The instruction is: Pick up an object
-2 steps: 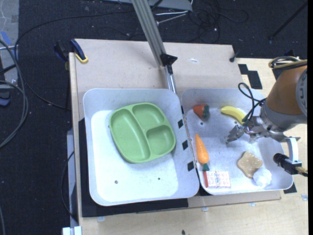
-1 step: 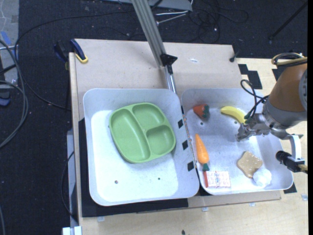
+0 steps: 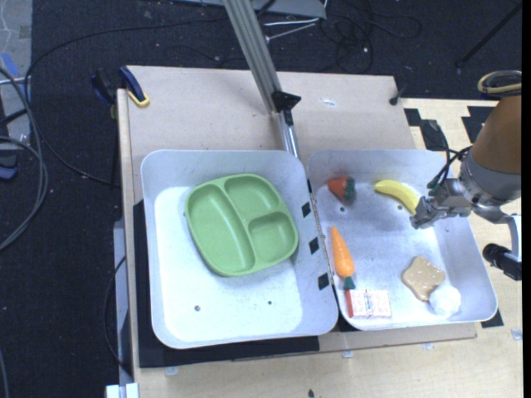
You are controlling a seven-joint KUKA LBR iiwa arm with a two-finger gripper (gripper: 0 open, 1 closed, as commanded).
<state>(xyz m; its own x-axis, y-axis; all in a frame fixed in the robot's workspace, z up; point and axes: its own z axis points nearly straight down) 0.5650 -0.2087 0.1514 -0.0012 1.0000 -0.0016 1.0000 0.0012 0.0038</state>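
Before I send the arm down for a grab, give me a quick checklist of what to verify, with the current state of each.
1. Gripper over the right bin: ok, it sits near the bin's upper right part.
2. Nearest target: ok, the banana lies just left of the gripper.
3. Banana free of neighbours: ok, it lies apart from the strawberry and the carrot.
4. Fingers open or shut: cannot tell.
5. Gripper touching the banana: cannot tell, they look very close.
6. Anything held already: cannot tell.
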